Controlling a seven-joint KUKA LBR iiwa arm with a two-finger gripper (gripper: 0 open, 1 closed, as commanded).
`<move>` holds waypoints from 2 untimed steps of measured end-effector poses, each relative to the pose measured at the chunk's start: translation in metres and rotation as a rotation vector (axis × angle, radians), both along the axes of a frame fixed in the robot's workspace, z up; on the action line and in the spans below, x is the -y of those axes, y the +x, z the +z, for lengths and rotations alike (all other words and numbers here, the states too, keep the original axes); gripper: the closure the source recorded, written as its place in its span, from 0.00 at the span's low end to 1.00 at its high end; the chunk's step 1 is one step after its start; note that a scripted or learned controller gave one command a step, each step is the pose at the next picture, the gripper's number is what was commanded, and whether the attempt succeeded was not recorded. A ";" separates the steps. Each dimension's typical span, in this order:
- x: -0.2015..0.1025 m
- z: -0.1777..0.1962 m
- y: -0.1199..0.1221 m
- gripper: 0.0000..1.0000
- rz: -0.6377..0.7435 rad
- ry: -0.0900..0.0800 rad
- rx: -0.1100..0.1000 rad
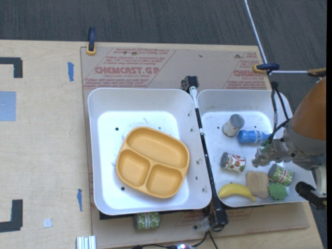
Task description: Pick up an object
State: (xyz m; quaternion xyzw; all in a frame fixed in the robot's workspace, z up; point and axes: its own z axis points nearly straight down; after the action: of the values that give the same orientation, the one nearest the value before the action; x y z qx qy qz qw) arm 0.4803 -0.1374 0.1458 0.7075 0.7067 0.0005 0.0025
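Lowest in the frame, one green can (pixel 147 221) lies on the desk (pixel 41 154), partly tucked under the left bin (pixel 98 139), which holds one yellow divided plate (pixel 152 162). At lower right, the right bin (pixel 218 100) holds a banana (pixel 236 192), tan sponge (pixel 257 184), green ball (pixel 278 191), blue bottle (pixel 251 136), and three cans. Over them hovers the hand (pixel 265 156), too blurred to judge; the arm (pixel 314 118) is cut off.
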 end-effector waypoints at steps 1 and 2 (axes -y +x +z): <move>0.014 0.038 0.001 1.00 0.002 0.001 0.001; 0.014 0.038 0.001 0.00 0.002 0.001 0.001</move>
State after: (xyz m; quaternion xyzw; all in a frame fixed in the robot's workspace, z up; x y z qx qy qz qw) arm 0.4810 -0.1516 0.1834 0.7069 0.7073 0.0010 0.0024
